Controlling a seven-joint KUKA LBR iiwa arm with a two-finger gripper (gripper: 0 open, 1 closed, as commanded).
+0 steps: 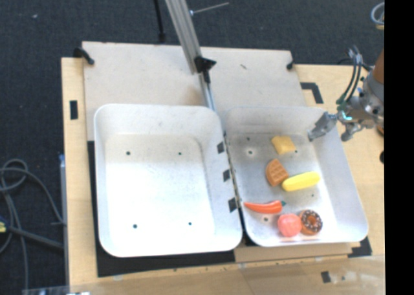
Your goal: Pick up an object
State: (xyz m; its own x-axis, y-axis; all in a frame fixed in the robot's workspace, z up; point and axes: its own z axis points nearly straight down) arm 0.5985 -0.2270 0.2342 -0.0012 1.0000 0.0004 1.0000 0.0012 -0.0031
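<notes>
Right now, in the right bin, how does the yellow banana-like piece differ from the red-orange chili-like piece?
The yellow piece is thick and stubby; the red-orange piece is thin and tapers to a point. The yellow piece lies toward the middle of the right bin, touching a brown waffle-like item; the red-orange piece lies lower, near the bin's left wall, apart from the yellow one. Both lie flat and roughly sideways in the view, away from the gripper.

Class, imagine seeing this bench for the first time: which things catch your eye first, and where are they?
A cluster of bright toy foods in the right white bin: a yellow banana-shaped piece, an orange-red carrot, a pink ball. The arm's claw hangs over that bin's upper right corner.
</notes>
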